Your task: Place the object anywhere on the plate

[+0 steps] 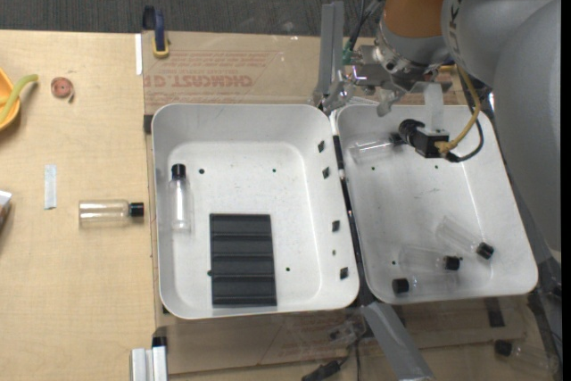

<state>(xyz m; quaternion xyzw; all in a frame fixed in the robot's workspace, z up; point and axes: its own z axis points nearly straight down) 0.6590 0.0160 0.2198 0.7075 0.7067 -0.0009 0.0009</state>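
1. Locate the gripper (370,94). It hangs over the far left corner of the right bin (508,219), close to the wall next to the left bin (161,192). You cannot tell whether the jaws are released or clenched, because the wrist hides them.
2. Locate the task's thing. It is probably the clear vial (370,149), which lies on its side on the right bin's floor just beside the gripper. Nothing shows it between the jaws, so treat it as not held.
3. Locate the plate (241,259), a black ribbed slab lying flat at the near side of the left bin. Its top is bare, so the placing is not yet done.
4. Note the other vials.
   - Three capped vials (451,261) lie at the right bin's near end.
   - A left-bin vial (178,196) lies near the plate, apart from it.
   - A counter vial (107,210) lies on the counter (80,299).
5. Expect rolling, since the vial is round and smooth. The plate's ribs should check it.
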